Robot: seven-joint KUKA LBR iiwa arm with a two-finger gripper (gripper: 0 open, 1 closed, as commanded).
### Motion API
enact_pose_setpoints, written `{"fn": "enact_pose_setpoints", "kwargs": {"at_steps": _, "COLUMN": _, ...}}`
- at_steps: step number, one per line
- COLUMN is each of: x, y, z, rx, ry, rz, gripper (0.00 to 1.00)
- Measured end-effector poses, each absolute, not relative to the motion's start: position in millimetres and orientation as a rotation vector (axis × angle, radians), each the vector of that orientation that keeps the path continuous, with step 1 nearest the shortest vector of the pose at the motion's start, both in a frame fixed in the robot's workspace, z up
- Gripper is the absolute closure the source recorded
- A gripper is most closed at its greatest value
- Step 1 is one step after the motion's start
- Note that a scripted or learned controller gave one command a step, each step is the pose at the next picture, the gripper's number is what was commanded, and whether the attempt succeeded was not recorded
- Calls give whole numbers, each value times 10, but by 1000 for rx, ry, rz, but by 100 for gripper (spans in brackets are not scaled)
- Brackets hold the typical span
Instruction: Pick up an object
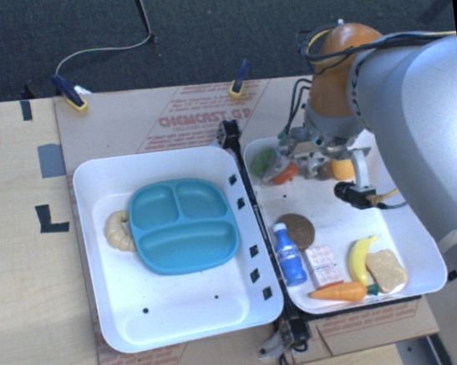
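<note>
White plastic makes both bins. At 9 o'clock on the bench, the left bin (113,320) holds a blue tray (184,224) with three compartments, lying a little above the bin's middle. A tan ring-shaped thing (118,232) touches the tray's 9 o'clock edge; what it is I cannot tell.

At 3 o'clock, the right bin (414,244) holds the rest. A blue bottle (288,253) lies along its 9 o'clock wall, with a brown disc (298,230) just beside the bottle's top. A small white packet (323,264) lies beside the bottle at its 3 o'clock. At the bin's 6 o'clock rim lies a carrot (339,292). A banana (358,259) and a tan sponge (387,271) sit toward 5 o'clock, touching each other. At 11 o'clock in this bin lie a green thing (263,161) and a red-orange thing (286,174), close together.

Reaching in from 3 o'clock, the arm has its gripper (314,159) low over the bin's 12 o'clock end, just beside the red-orange thing. Whether the pincer is apart or together cannot be told, and nothing is seen between its tips. An orange ball (342,169) sits just at the gripper's 4 o'clock.
</note>
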State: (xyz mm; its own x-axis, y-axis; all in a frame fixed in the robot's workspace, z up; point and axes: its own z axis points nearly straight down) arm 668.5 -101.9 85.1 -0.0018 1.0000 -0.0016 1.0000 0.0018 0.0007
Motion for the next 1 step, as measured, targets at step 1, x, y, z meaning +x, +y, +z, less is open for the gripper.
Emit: {"fn": "enact_pose_setpoints", "kwargs": {"at_steps": 1, "x": 6684, "y": -941, "z": 850, "rx": 2220, "ry": 2221, "rz": -1, "gripper": 0}}
